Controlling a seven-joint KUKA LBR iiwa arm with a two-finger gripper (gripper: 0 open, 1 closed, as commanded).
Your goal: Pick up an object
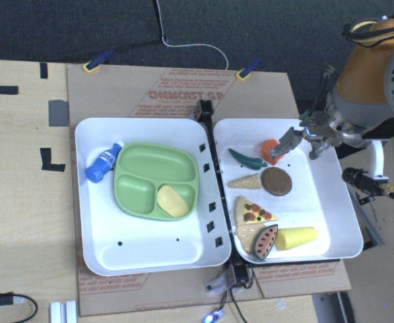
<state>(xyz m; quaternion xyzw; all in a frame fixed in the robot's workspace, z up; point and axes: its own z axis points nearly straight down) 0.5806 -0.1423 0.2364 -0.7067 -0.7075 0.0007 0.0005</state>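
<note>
Gripper [303, 142] poised over upper part of right bin [331, 200], fingers spread apart, nothing between them; one fingertip close beside orange-red toy [270, 149]. Just left of it, green pepper [246, 158]; below, brown round cookie [276, 181], ice-cream cone [244, 181], pizza slice [252, 213], watermelon wedge [265, 241] and yellow block [296, 237]. Left bin [95, 180] at frame centre-left carrying green divided plate [155, 179] with yellow piece [173, 200], blue bottle [102, 163] beside plate. Both bins on cardboard-covered table [21, 200].
</note>
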